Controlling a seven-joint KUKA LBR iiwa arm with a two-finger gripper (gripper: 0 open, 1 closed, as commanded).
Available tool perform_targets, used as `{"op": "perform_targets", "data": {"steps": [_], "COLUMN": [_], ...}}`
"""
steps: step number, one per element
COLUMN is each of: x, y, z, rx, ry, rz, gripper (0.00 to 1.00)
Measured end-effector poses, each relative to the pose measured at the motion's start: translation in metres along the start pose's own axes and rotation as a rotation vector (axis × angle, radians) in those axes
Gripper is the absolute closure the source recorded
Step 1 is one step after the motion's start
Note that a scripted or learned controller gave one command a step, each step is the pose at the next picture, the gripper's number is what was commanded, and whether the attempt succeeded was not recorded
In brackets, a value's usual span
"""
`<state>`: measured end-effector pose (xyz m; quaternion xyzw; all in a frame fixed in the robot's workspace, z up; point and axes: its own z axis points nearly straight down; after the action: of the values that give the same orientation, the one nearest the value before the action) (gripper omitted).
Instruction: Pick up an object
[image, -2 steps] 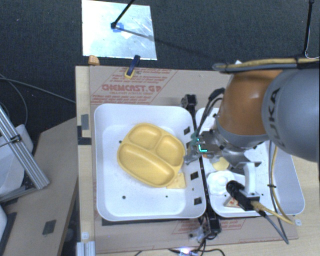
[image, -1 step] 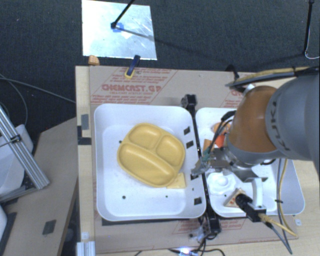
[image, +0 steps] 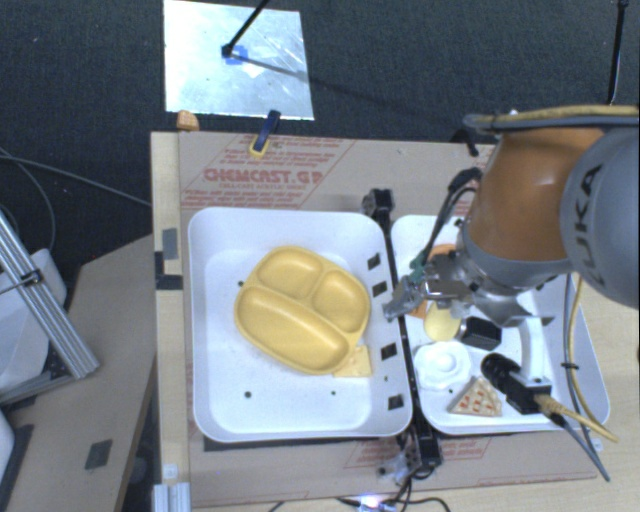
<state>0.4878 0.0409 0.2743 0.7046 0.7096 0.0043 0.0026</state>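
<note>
While the gripper (image: 412, 295) is hovering over the right bin (image: 590, 395), finger state indiscernible, the yellow round object (image: 440, 325) is lying just right of it.

Even overhead light, bright white bins (image: 215, 330), glare on foil sheet (image: 238, 60), soft shadows, slight blur

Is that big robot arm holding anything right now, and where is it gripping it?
That cannot be told: the gripper hangs over the right white bin, its grip hidden.
</note>
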Motion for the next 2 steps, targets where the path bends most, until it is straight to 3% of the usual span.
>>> {"op": "perform_targets", "data": {"steps": [1, 2], "x": [-0.001, 0.09], "y": [0.0, -0.001], "z": [-0.006, -0.024], "rx": [0.005, 0.007], "ry": [-0.001, 0.001], "rz": [-0.001, -0.006], "gripper": [1.0, 1.0]}}
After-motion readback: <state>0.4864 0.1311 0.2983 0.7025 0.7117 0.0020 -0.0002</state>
